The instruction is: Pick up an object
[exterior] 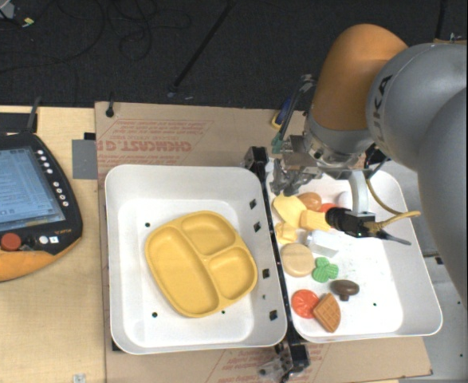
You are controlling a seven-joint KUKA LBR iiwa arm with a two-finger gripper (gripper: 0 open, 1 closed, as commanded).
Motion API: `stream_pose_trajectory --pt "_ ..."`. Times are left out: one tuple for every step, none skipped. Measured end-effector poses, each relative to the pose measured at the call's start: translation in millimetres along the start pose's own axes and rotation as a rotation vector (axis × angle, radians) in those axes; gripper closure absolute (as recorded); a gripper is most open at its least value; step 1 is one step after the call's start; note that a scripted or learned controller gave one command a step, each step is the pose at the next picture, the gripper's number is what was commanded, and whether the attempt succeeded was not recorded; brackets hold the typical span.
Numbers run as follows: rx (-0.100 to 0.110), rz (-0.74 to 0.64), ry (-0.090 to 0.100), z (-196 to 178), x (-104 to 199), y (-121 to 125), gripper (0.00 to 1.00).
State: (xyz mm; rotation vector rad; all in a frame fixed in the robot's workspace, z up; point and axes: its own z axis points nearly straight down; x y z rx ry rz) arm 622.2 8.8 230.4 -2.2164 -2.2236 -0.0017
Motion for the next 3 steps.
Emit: stream_pose_trajectory --pt "0.0 -0.001 0.001 0 61 13 1.0" --pt "0.003 0.004 -0.002 8 76 13 1.0" --pt "0.002 0.004 -0.003 4 64 13 1.0"
